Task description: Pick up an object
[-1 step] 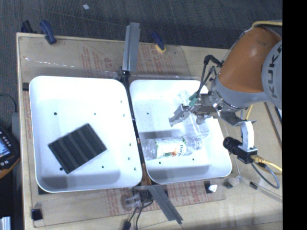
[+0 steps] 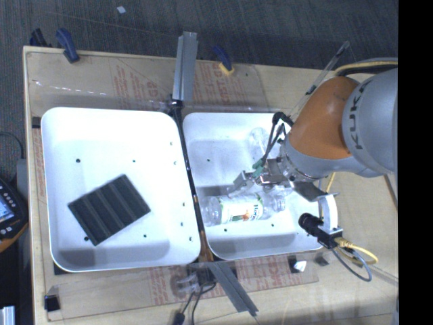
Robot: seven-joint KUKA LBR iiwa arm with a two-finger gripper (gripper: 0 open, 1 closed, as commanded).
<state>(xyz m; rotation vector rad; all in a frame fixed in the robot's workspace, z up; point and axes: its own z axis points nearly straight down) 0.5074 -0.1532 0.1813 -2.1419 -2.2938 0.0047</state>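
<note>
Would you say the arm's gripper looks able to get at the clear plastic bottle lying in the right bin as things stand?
Probably yes. The gripper is low in the right bin, just above the clear plastic bottle, which lies on its side with its upper side uncovered. Other clear items crowd close beside it, which might spoil a clean grasp.

The arm (image 2: 342, 124) reaches in from the right, wrist bent down and leftward.

Two bins (image 2: 47, 181), one bottle (image 2: 237, 210), one ribbed panel (image 2: 109, 208)
</note>
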